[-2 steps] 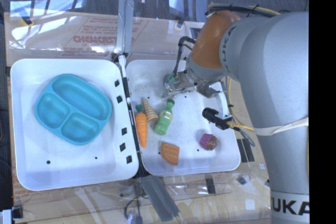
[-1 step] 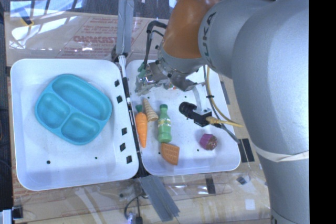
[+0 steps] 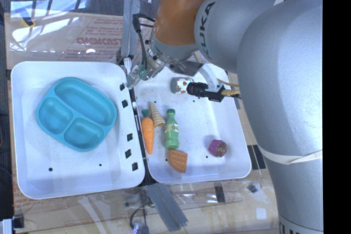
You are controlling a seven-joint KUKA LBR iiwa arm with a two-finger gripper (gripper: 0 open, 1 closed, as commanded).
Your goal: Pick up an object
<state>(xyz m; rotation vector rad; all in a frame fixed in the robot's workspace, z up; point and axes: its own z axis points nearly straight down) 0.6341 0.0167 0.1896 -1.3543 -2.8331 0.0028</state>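
Tool [image 3: 133, 73] at back-left corner of right bin [image 3: 230, 170], well behind green bottle [image 3: 172, 129]; can't tell tool state. Carrot [image 3: 147, 134], cone [image 3: 157, 114] crowd bottle's left. I'd come straight down, grip across bottle's width.

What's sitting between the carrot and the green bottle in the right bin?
In the camera view, a toy ice cream cone lies between the carrot and the green bottle, up near their top ends.
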